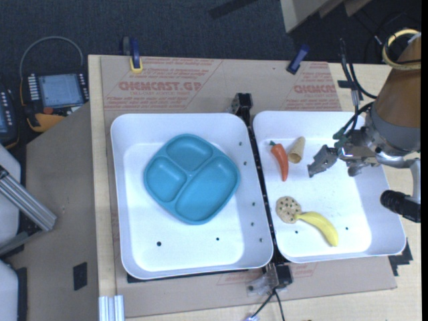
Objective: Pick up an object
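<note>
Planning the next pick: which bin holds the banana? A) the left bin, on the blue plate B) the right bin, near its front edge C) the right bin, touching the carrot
B: the banana lies in the right bin near its front edge, beside the cookie and apart from the carrot.

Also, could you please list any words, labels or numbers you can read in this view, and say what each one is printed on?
"CHEMCAST" then what looks like "GP", in red: on the brown protective sheet behind the left bin.
The same red print repeats behind the right bin, partly cut off.
Smaller red lines around both: too blurred to read.
Handheld screen at far left: too small to read.
</note>
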### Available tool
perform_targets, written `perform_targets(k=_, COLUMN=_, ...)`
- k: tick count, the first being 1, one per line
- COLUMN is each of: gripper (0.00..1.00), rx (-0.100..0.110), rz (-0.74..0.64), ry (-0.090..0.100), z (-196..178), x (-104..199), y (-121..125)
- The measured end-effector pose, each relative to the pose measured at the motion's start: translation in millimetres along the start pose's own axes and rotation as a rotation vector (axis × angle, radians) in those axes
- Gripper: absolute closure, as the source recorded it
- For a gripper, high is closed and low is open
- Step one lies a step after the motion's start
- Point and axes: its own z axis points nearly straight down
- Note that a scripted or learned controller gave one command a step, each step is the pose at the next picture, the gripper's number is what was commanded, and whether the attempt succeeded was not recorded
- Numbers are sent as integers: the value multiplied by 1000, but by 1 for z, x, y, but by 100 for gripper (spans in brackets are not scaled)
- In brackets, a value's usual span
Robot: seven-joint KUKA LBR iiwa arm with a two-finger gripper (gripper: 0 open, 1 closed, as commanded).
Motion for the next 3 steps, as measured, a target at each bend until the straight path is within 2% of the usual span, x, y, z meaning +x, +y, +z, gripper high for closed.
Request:
perform_targets(k=1, gripper=0, rx=-9, rz=-2, ry=-1, z=-4, x=0, y=2)
perform_targets(k=2, gripper=0, rx=-1, rz=-1, ry=1, z=44, x=-7, y=6)
perform_targets(k=3, gripper=0, rx=-5, rz=-2, ry=1, z=90, x=-7, y=15)
